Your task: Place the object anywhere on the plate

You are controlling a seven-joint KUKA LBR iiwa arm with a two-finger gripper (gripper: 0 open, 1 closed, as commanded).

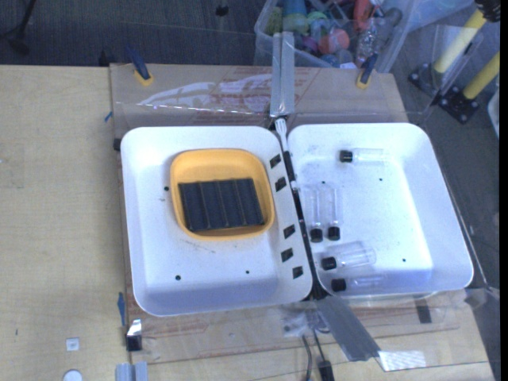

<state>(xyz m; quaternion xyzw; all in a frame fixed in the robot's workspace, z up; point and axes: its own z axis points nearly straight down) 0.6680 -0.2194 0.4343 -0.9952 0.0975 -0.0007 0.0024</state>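
The tool's state cannot be told from the camera view, and no grasp is recorded. A dark ribbed block (221, 204) is found lying flat inside the yellow plate (184, 165), square to its edges and clear of the rim; the plate sits in the left bin (151, 276). If this block is the object, placement is judged complete and only a clean upward withdrawal is called for. Should another object be intended, the clear vials with black caps in the right bin (413, 205) are noted: one lone vial (361, 156) near the far wall, a pair (324, 213) just beside the divider (284, 205), and more near the front wall. The lone vial is judged the easier pick, being well apart from the others; a grip across its narrow body is advised, as rolling is likely. Little bare plate is left around the block, so a release over the block is advised. The bins rest on a light wooden counter (48, 173); a clear tub of coloured items (341, 14) stands behind.
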